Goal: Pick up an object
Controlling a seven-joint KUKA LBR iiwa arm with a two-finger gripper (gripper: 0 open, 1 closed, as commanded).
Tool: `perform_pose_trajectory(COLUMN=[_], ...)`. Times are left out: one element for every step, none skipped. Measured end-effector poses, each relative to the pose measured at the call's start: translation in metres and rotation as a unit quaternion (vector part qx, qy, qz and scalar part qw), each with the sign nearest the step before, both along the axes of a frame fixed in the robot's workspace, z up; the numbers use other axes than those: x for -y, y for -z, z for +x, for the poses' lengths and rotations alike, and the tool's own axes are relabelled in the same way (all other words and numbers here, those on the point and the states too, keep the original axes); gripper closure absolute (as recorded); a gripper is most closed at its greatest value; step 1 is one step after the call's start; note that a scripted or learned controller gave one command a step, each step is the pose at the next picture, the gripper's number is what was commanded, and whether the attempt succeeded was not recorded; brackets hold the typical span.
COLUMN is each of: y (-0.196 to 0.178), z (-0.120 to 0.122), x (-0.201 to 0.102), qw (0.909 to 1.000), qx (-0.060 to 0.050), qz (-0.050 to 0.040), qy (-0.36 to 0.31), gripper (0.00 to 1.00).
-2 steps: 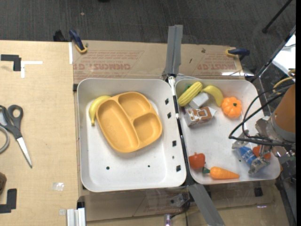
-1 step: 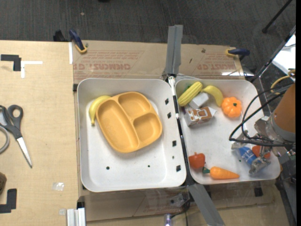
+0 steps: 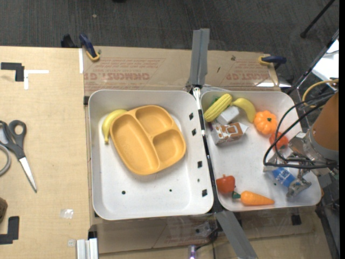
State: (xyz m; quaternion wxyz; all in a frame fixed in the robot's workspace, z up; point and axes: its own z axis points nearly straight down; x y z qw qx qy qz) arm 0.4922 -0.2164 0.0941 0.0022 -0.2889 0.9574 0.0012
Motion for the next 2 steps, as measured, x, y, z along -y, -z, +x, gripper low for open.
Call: perform_pose_trajectory(y=[-0.0101, -0.0097], z=[0.0025, 0.0032], x=[-0.0005, -0.0052], qw=[1.0000, 1.0000], qx=[0.003, 0.003], qz=[-0.0002, 0.0032], qy=[0.001, -0.001], gripper=[1.00, 0.00])
